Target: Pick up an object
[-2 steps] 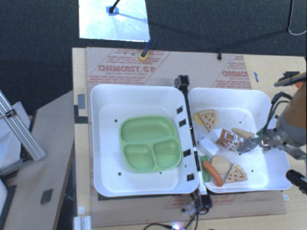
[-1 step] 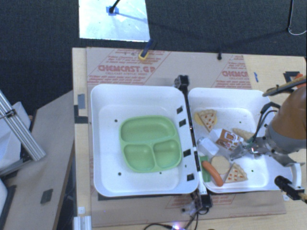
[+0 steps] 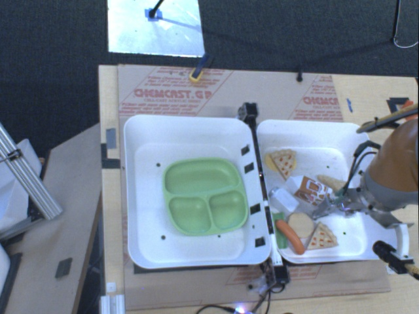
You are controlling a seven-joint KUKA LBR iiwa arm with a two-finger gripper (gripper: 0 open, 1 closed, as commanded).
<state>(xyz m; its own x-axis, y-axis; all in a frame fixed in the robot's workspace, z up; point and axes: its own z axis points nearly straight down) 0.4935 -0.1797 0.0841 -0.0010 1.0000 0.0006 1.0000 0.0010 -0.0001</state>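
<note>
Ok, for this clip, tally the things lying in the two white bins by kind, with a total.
Green divided tray: 1 (left bin)
Pizza/waffle-like wedges: 2
Orange sausage: 1
Brown-and-white packet: 1
Round pale bun-like piece: 1
Tan stick-like piece: 1
Clear or white wrapper piece: 1, hard to identify
Total: 8

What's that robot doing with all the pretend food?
The robot arm is reaching into the right bin, trying to pick something up. Its tool is low among the toy food, next to a pizza slice, a round bun and a snack packet. The left bin holds a green divided plate.
</note>
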